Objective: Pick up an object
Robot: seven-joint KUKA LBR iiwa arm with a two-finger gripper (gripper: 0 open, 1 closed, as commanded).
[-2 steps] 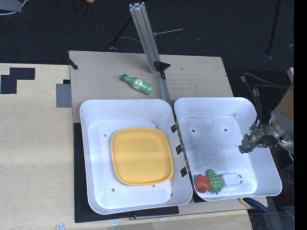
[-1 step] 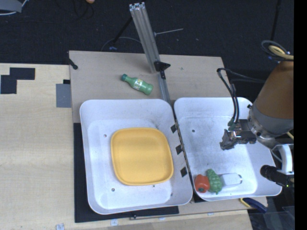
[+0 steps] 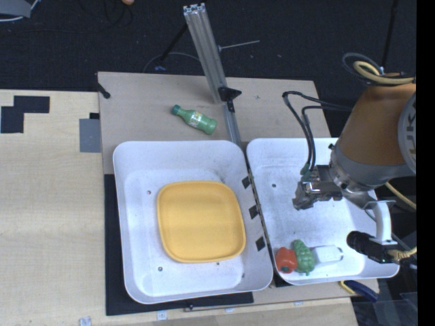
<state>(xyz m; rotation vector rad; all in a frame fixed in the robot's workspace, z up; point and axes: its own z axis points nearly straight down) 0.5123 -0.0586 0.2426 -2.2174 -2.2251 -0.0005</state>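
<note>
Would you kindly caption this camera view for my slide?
Grey KUKA gripper hovering in right white bin above red-and-green toy; square yellow plate left.

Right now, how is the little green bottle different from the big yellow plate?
The green bottle lies on its side on the bench behind the bins, while the yellow plate lies flat inside the left bin. The bottle is small and thin; the plate is wide and squarish with rounded corners. The bottle has a pale label; the plate is plain. Both sit away from the end effector.

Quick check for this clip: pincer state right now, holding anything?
Pincer: over the right bin, nothing visible in it; open or closed cannot be told.
</note>
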